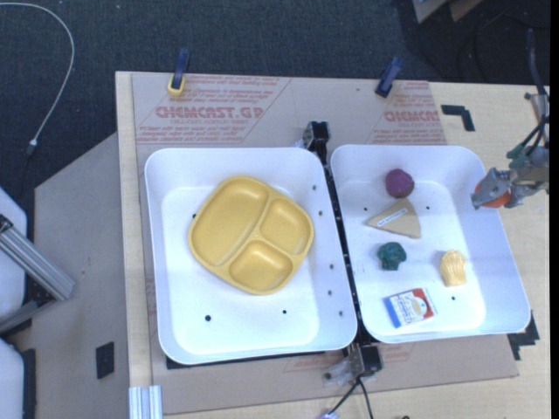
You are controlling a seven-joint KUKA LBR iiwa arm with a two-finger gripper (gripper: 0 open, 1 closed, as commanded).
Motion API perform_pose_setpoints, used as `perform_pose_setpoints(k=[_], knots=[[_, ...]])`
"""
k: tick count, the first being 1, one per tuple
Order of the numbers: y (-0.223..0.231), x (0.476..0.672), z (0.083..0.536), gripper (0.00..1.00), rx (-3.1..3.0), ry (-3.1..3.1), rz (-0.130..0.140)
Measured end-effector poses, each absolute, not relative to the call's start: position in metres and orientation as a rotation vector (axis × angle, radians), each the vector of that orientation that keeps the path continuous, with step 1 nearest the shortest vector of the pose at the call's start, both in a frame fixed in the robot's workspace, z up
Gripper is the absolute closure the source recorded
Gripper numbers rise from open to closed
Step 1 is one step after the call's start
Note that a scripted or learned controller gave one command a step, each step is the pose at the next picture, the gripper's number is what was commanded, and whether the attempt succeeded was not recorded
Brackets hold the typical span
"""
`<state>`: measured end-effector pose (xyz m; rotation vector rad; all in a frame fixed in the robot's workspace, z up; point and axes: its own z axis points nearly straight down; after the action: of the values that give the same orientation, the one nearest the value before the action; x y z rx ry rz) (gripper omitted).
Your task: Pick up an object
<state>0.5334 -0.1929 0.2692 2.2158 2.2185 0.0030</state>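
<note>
Since strewn well apart across the right bin (pixel 489 256), open to being taken singly from above: purple ball (pixel 399 182) at the far side, tan wedge (pixel 396 220) just nearer, green lump (pixel 391 255) mid-bin, yellow lump (pixel 452 267) toward the right wall, small red-and-blue box (pixel 410 307) nearest. Poised over the bin's far right rim, apart from all five: claw (pixel 493 192). How far open, or whether gripping anything: cannot tell, too small and blurred. Left alone in the left bin (pixel 175 304): yellow divided plate (pixel 251 234), probably too broad to grasp. Beneath both bins: tabletop (pixel 262 103).
</note>
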Motion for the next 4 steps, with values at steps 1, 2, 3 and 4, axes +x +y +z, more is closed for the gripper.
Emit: perform_pose_setpoints(k=[1, 2, 3, 4], knots=[[-0.145, 0.547, 0.253, 1.00, 2.219, 2.228, -0.001], [-0.095, 0.566, 0.258, 1.00, 2.215, 2.225, 0.002], [-0.044, 0.574, 0.258, 1.00, 2.215, 2.226, 0.002], [0.009, 0.586, 0.256, 1.00, 2.215, 2.227, 0.003]])
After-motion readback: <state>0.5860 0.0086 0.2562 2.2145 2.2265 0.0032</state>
